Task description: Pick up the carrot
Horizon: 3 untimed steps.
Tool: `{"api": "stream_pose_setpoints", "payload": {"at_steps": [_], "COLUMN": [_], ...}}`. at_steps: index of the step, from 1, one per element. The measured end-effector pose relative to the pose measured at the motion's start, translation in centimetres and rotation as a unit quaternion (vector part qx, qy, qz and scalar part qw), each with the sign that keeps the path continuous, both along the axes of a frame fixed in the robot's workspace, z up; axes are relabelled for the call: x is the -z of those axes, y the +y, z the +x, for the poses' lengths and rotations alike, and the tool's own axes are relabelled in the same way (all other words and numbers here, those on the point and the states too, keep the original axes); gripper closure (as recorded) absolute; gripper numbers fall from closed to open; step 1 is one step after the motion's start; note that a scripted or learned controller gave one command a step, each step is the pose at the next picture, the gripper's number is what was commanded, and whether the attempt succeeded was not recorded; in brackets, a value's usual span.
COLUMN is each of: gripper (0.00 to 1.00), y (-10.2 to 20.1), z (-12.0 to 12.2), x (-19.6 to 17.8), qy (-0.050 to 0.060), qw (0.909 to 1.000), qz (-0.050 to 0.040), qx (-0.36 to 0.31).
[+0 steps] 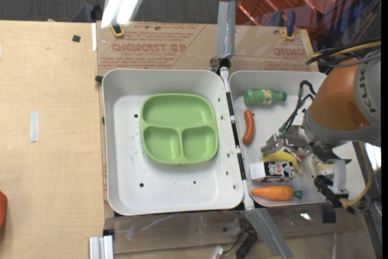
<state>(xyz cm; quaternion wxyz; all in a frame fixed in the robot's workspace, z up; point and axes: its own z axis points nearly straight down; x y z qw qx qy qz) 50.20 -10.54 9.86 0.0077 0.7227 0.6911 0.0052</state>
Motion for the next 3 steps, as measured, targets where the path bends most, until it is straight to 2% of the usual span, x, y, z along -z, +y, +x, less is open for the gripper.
{"api": "stream_pose_setpoints", "payload": {"at_steps": [1, 3], "gripper": [0.0, 0.0], "y": [0.4, 0.46], "z": [-1.86, -1.88], "x": [0.03, 0.04], "qy": [-0.001, -0.001], "qw": [0.9998, 0.9994], "qz": [-0.0005, 0.001], "qx": [0.019, 0.035]}}
